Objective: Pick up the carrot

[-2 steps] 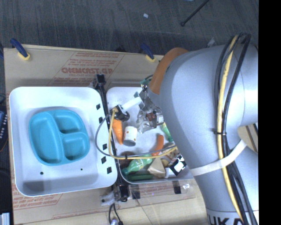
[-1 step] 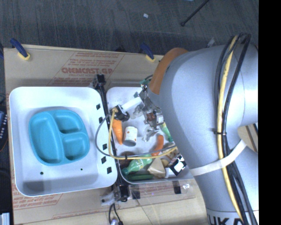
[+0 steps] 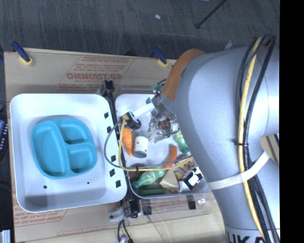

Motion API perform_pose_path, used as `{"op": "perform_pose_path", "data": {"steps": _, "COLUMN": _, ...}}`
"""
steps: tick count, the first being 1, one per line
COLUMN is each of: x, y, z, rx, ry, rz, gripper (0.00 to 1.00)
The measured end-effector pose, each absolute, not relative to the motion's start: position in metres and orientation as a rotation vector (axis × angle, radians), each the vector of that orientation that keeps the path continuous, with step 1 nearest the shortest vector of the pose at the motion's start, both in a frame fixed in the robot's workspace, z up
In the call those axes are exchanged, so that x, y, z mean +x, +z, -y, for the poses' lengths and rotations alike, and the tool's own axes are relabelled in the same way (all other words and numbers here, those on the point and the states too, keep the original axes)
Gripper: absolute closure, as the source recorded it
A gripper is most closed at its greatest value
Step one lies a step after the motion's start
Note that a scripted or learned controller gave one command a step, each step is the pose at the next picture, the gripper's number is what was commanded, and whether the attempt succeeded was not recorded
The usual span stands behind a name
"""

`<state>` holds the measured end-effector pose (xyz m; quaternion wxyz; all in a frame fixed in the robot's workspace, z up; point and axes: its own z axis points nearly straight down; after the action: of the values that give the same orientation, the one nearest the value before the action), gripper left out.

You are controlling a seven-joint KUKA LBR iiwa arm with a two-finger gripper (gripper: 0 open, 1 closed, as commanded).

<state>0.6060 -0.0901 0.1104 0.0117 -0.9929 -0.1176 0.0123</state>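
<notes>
Carrot point(image 3: 127, 138) lies frame-center, touching a white cup point(image 3: 140, 146). My gripper point(image 3: 160, 124) hangs upper right of it; finger state unreadable. Descending, I might snag the cup instead.

Dark grey ribbed floor point(image 3: 95, 23) runs across top of view, w/ a small pale scrap point(image 3: 157, 17) lying on it and a thin dark rod point(image 3: 211, 14) slanting in at upper right. Bench point(image 3: 71, 71) is topped w/ brown board, red print on it. Blue clamps grip its far edge: one at left corner point(image 3: 21, 52), one near middle point(image 3: 159, 55). Light is even, no hard shadows.
</notes>
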Motion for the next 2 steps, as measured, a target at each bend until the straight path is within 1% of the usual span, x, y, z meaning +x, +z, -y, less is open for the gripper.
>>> {"op": "perform_pose_path", "data": {"steps": 1, "x": 0.564, "y": 0.225, "z": 0.025, "rx": -3.117, "ry": 0.000, "rz": 0.341, "gripper": 1.00}}
{"op": "perform_pose_path", "data": {"steps": 2, "x": 0.540, "y": 0.223, "z": -0.056, "rx": -3.109, "ry": 0.017, "rz": 0.412, "gripper": 1.00}}
